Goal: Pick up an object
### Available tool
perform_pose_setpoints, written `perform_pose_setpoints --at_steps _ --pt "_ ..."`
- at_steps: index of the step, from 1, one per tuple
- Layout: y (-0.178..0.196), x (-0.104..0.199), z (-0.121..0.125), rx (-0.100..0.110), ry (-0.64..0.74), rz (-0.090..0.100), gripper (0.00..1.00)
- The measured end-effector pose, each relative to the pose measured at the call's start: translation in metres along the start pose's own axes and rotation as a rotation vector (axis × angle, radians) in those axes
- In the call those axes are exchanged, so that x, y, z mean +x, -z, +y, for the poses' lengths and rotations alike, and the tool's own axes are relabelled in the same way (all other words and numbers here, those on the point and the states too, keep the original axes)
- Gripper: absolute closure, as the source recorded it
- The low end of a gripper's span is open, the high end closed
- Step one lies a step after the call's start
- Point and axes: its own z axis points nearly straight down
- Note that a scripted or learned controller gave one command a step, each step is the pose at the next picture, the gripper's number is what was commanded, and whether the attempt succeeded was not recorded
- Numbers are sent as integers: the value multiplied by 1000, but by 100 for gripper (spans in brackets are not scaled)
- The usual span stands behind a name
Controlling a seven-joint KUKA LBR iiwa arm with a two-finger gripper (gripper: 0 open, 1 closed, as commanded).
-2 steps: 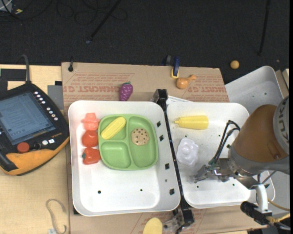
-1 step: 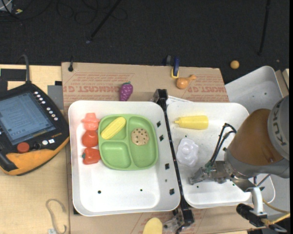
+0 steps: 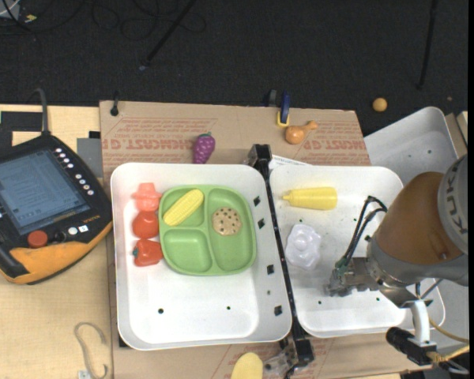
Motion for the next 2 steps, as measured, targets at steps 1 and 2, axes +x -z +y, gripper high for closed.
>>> perform_pose_setpoints --at_steps 1,2 --pt "62 -1 -3 -4 5 -2 100" --pt "118 7 3 -5 6 -1 100"
